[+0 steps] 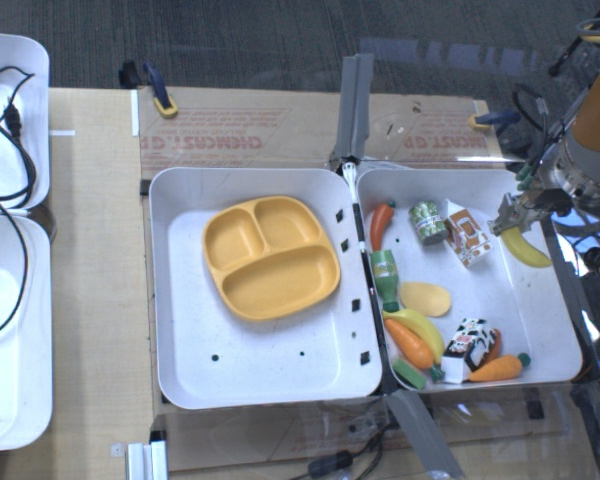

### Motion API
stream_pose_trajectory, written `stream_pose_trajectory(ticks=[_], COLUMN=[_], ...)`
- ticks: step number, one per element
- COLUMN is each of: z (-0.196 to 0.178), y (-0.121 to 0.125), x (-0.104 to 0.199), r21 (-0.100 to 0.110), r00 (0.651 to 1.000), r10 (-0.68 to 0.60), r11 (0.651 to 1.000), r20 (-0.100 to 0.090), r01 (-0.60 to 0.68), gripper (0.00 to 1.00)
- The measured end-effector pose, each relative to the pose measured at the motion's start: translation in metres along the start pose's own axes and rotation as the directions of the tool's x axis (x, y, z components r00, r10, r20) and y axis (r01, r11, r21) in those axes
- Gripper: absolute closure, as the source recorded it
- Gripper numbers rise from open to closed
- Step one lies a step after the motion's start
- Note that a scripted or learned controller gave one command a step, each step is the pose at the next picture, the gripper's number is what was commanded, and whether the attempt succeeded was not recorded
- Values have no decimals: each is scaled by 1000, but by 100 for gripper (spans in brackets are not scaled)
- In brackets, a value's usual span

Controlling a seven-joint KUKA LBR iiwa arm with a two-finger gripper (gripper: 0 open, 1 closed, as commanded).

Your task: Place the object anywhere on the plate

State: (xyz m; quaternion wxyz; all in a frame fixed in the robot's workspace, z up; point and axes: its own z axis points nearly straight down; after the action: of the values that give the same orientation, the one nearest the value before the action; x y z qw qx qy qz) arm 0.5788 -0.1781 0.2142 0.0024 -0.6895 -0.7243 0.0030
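A yellow three-compartment plate [270,258] lies in the left bin [180,348] with nothing on it. My gripper [512,216] hangs over the right bin's far right side, and the arm enters from the right edge. Just below and to the right of it lies a yellow banana [528,249], touching or nearly touching the gripper. Whether the banana is gripped cannot be made out. A white and brown carton [467,236] lies just left of the gripper.
The right bin [555,308] also holds a red pepper [380,224], a green can [427,221], a green bottle [385,276], a yellow oval piece [426,298], two carrots [410,343] [497,369] and a cow-patterned carton [467,342]. A metal divider [354,118] stands between the bins.
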Motion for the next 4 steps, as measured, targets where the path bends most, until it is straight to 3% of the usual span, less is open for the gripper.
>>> stream_pose_trajectory(ticks=[1,2,4], z=[68,23,-53], y=[25,43,35], x=[56,91,234], r21=[-1,-5,-3], r00=[981,861,763], r10=[-196,-508,-646], r11=[981,861,763], r20=[-1,3,4], r01=[196,508,646], gripper=[100,100,100])
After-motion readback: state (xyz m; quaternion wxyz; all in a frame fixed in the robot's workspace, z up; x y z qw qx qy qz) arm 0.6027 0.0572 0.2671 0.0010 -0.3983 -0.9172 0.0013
